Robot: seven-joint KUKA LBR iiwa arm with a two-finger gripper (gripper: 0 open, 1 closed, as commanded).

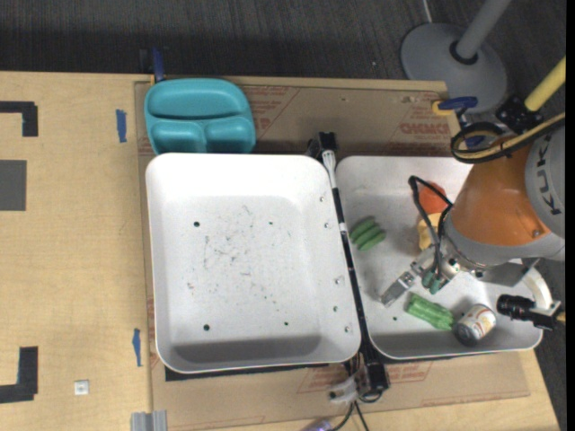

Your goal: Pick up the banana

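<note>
Now gripper (406, 285) low in right bin (382, 173), fingers look open, empty. Banana (425, 233) half-hidden under wrist; risk: grabbing green object (428, 313) instead.

A single fixed camera looks down at a slant from above the surface (72, 241), far enough back to take in both white bins: the left bin (243, 259) mid-frame, the right bin (386, 196) toward the right edge. Dark floor (269, 16) crosses the top.
</note>
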